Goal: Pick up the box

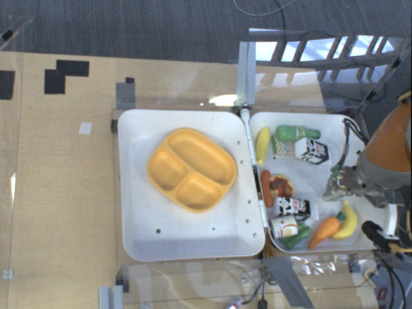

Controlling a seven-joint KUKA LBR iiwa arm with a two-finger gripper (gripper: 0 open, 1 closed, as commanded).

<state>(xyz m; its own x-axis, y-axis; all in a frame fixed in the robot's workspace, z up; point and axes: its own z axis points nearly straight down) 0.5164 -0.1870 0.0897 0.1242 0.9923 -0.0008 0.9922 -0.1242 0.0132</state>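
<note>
step: we are hovering the gripper [336, 187] over the right bin [335, 122] | grip: we cannot tell | box [311, 150] lying near the bin's far wall | advice: we are aiming squarely across its narrow sides

Arm [389, 150] cut off at right edge; gripper [340, 184] fingers too small to resolve; box [284, 226] partly hidden under neighbouring items.

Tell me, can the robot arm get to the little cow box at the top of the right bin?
Probably yes. The cow box lies uncovered beside the green bottle, and the gripper hovers just below it with open bin floor between them.
</note>
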